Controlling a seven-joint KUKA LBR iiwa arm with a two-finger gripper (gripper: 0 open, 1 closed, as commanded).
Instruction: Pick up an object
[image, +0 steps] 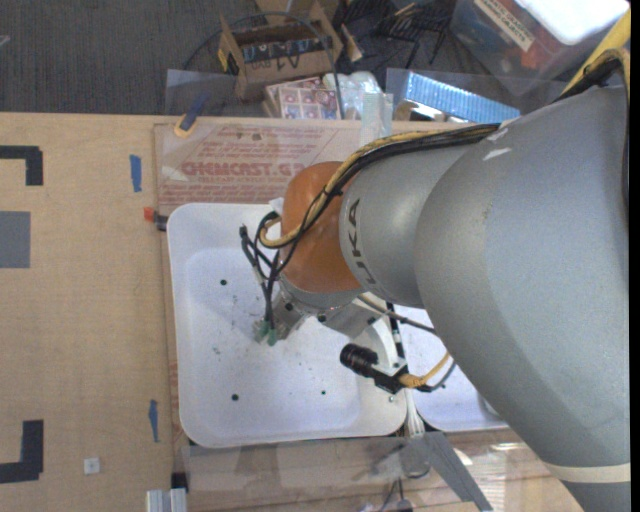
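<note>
The grey arm with its orange band (315, 235) reaches from the right over the left white bin (200, 300). The wrist hangs over the bin's middle and hides most of the gripper (272, 325), whose lower end sits close to the bin floor. A small green piece (267, 335) shows at that lower end; I cannot tell whether it is an object or part of the tool. Dark specks (235, 397) dot the bin floor.
The arm covers most of the right bin (455, 405). A clear sheet with red lettering (240, 165) lies behind the left bin. The wooden bench (80, 300) extends to the left with blue tape marks (135, 172). Boxes and clutter (300, 60) stand beyond the bench.
</note>
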